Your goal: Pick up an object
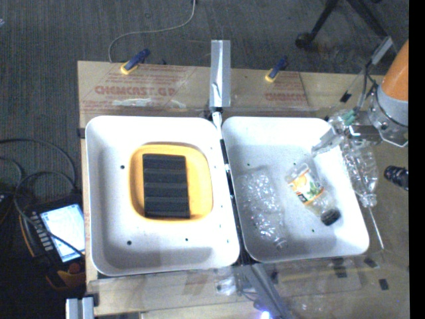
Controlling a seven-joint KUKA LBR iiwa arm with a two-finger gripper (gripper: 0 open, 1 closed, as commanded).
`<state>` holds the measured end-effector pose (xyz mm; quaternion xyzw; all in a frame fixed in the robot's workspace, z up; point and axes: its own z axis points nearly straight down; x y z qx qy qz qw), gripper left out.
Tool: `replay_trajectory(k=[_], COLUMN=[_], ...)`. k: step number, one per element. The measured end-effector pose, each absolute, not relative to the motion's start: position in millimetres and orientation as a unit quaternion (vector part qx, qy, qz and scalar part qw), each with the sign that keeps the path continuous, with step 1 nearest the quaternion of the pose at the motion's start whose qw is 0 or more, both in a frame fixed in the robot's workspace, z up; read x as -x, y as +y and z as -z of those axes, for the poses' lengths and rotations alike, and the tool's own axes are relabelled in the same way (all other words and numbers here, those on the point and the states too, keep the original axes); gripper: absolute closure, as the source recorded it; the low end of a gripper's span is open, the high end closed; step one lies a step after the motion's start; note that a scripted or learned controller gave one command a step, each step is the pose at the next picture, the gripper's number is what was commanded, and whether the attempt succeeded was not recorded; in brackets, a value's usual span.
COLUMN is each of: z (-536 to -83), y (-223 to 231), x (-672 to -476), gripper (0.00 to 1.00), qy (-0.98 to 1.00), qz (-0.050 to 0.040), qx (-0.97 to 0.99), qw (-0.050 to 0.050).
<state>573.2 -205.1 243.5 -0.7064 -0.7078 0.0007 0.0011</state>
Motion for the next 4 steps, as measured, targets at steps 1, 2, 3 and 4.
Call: replay_trajectory(k=[1, 2, 3, 4], z=[-97.3, -92.2, -100.9, -195.9], y=[-214.9, -201.0, -199.7, -164.1], x=[-585.3, -512.7, -513.7, -525.6], gripper=[0.0, 0.0, 1.0, 1.0], qy=[-0.744, -0.783, -0.783, -0.753], qz=[0.0038, 0.0033, 0.005, -0.0006], qx=[0.668, 0.622, 0.622, 0.658], qw=[0.001, -0.009, -0.008, 0.0])
